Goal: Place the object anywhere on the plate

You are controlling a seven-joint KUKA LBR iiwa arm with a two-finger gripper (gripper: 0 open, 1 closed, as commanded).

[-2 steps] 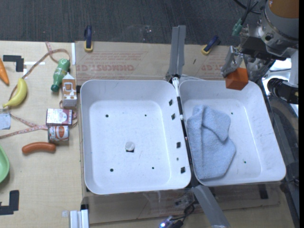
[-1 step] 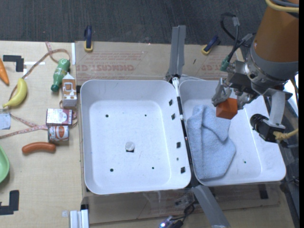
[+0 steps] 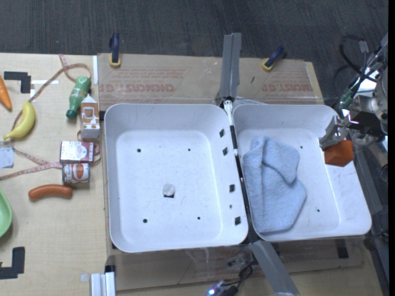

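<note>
A small round pale object (image 3: 168,190) lies on the floor of the left bin (image 3: 117,165), a little left of its middle. A folded blue-grey towel (image 3: 273,185) covers the left part of the right bin (image 3: 345,208). My gripper (image 3: 329,138) hangs at the right bin's upper right rim, with the arm's orange band (image 3: 339,154) just below it in the picture. It is far from the pale object and apart from the towel. The curved green edge of a dish (image 3: 3,213) shows at the far left of the bench.
Left of the bins the wooden bench top holds a banana (image 3: 21,121), a carrot (image 3: 5,94), a green bottle (image 3: 78,94), small cartons (image 3: 89,121), a can (image 3: 76,173), a sausage (image 3: 50,192) and a measuring tape. Two clamps (image 3: 114,49) grip the cardboard at the back.
</note>
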